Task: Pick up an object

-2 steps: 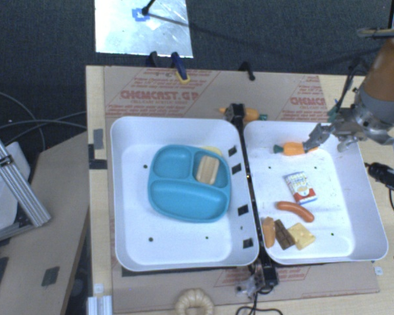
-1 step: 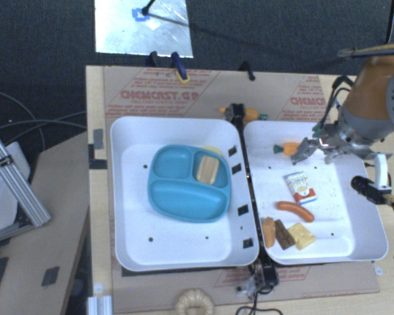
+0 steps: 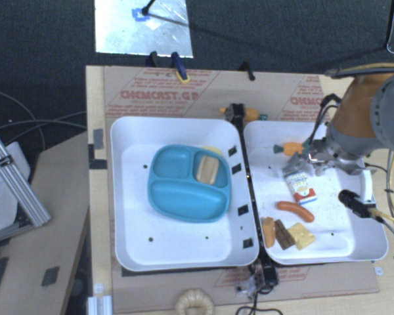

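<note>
Bench as recorded from above: two white bins side by side on a printed board (image 3: 157,90). The arm (image 3: 374,117) is seen reaching in from the right over the far part of the right bin (image 3: 361,238).

Gripper (image 3: 310,157): located low over the right bin, in its far half. Whether it is apart or together cannot be told, as the tip is lost against the clutter beneath it. Nothing is seen to be held.

Right bin contents:
- Carrot (image 3: 290,148), orange with a green top, lying just left of the gripper, near the far wall.
- Packet (image 3: 302,186), red and white with a silvery end, lying flat just on the near side of the gripper. Contact with the gripper cannot be confirmed.
- Sausage (image 3: 295,210), lying just beyond the packet's near end, apart from it.
- Three pieces grouped by the near left corner: a tan roll (image 3: 268,231) against the left wall, a brown block (image 3: 284,235) beside it, and a yellow wedge (image 3: 303,236) touching the block.

Left bin (image 3: 128,195): a blue divided plate (image 3: 184,199) is set near the middle. A tan slice (image 3: 207,169) is lying in the plate's far right compartment, with a small yellow piece (image 3: 213,151) at the rim behind it. The other compartments are noted as bare.
</note>
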